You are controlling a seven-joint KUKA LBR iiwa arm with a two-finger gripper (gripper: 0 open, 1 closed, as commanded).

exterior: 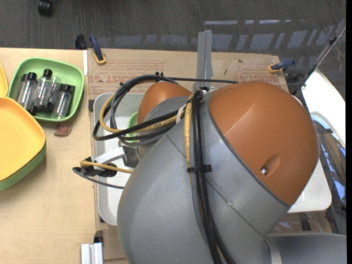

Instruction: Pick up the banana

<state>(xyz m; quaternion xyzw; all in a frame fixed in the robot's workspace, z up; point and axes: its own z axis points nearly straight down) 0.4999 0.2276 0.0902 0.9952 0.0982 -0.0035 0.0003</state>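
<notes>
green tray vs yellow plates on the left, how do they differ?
Colour: the green tray is lime green; the yellow plates are yellow-orange.
Contents: the green tray holds small dark-capped vials; the top yellow plate carries nothing.
Number: the green tray is single; the yellow plates are stacked, with a green rim under them.
Framing: the green tray is in full view; the yellow plates run off the left edge.
Both sit on the wooden table, left of the bins.

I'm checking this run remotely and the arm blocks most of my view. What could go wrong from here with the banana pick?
1. The arm covers most of the left bin, so the banana and the grasp can't be checked from this view; a miss might go unnoticed.
2. Loose cables loop out over the bin's left rim and may snag on it as the arm moves.
3. A green tray of vials sits just beyond that rim; a wide swing could knock it.
</notes>
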